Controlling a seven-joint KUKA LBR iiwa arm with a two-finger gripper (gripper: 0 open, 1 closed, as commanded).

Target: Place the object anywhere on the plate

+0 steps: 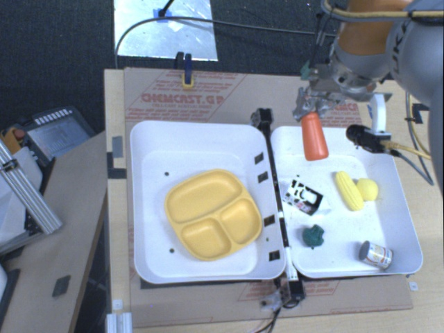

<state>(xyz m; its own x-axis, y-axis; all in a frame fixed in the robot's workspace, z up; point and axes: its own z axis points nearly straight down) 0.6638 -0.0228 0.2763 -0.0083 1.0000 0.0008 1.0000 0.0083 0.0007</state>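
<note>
The two-finger gripper is closed on the orange plastic carrot.
It is hung upright for carrying; the yellow three-compartment plate is found at eight o'clock.

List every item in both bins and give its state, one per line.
carrot: hanging upright from the gripper, above the right bin
yellow plate: flat in the left bin, nothing on it
corn cob: lying flat
lemon: touching the corn cob
green toy: resting alone
can: on its side
black-and-white card: flat
</note>
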